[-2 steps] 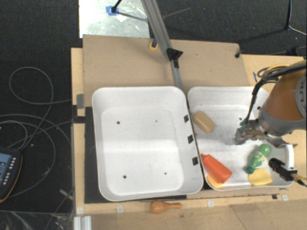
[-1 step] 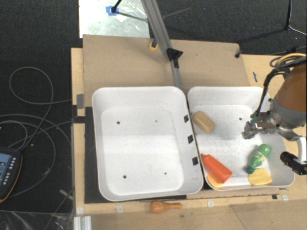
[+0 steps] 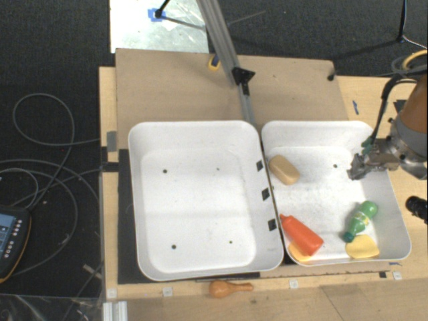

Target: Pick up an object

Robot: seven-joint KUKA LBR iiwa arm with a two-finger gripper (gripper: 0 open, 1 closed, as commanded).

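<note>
The right bin [image 3: 314, 136] holds a tan bread-like block [image 3: 284, 169] near its left wall, an orange-red bottle shape [image 3: 301, 235] at the front left, a green bottle [image 3: 360, 219] at the front right, and a yellow piece [image 3: 362, 247] just in front of it. My gripper [image 3: 356, 170] hangs at the bin's right side, above and behind the green bottle, apart from every object. Nothing shows between its fingers.
The left bin [image 3: 144, 139] lies beside the right one, joined by black clips. A tan pear-shaped toy [image 3: 227, 287] lies on the bench in front of the bins. A slanted grey pole [image 3: 221, 35] crosses the back. Cables lie on the floor at left.
</note>
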